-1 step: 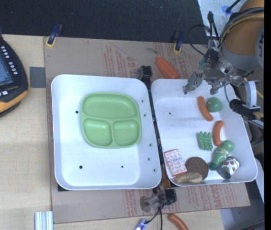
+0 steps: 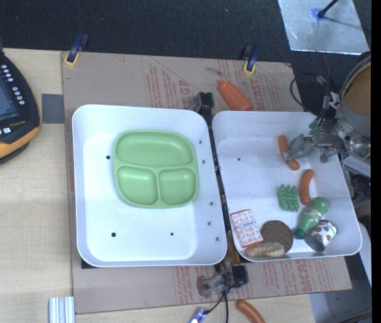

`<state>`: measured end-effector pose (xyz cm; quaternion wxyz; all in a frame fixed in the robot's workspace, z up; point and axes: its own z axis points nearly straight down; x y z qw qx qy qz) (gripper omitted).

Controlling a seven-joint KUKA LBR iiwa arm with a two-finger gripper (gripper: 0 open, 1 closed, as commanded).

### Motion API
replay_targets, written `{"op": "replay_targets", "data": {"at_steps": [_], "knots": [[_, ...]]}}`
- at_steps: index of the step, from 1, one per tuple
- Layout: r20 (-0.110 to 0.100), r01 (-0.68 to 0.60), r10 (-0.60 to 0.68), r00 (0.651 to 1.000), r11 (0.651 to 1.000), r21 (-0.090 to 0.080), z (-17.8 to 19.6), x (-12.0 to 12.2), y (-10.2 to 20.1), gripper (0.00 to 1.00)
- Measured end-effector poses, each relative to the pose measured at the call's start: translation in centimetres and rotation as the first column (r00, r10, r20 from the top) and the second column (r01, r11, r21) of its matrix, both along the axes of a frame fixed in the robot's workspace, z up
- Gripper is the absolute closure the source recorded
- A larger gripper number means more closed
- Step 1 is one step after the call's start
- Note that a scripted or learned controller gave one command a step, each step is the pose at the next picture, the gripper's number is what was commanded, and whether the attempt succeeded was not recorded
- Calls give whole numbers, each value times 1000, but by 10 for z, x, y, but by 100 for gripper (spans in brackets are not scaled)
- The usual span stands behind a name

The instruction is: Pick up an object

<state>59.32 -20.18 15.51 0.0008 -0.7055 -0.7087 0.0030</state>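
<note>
**A:** In the camera view, where is the gripper (image 2: pixel 306 145)?

**B:** At the right of the frame, low over the upper part of the right bin (image 2: pixel 244 130); its fingers stand apart, one either side of the top end of a small orange sausage (image 2: pixel 288 151) that lies on the bin floor; nothing is clamped yet.

**A:** What could spoil the pick?

**B:** As I judge it, the sausage is round and slick; fingers closing near its tip rather than its middle could squirt it out sideways, or lift one end and drop it.

**A:** And the neighbours?

**B:** A second orange sausage (image 2: pixel 305 186) and a green ridged piece (image 2: pixel 287 197) lie below it, apart from it; the bottle (image 2: pixel 311 216), cookie (image 2: pixel 277 232) and red-and-white packet (image 2: pixel 245 228) crowd the bin's lower corner, well clear; the green divided plate (image 2: pixel 155 168) sits in the left bin (image 2: pixel 89 180); the bin's right wall is near the arm, so a drift that way risks a knock.
</note>
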Motion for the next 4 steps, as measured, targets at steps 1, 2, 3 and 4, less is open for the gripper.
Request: {"op": "replay_targets", "data": {"at_steps": [1,2,3,4], "knots": [[1,-2,2,1000,1000,1,-64,41,10,0],[0,-3,3,1000,1000,0,-53,41,8,100],[1,-2,2,1000,1000,2,4,24,64,100],[2,-1,1,1000,1000,4,37,63,138,100]]}}
